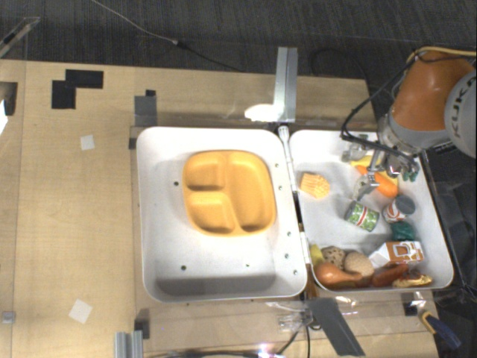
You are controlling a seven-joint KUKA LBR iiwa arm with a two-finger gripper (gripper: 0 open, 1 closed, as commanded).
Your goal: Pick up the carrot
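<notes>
Camera view: we judged the carrot (385, 184) a light, stiff, smooth plastic toy, likely to slip; best pinched across its thicker middle, not the taper. It showed as a small bright-orange wedge in the right bin (322, 218), toward the far right, just beside a green-and-red can (363, 215) and a grey round piece (405, 204). The gripper (370, 176) hung directly over it; we could not tell how its jaws stood, nor whether it held anything.
</notes>
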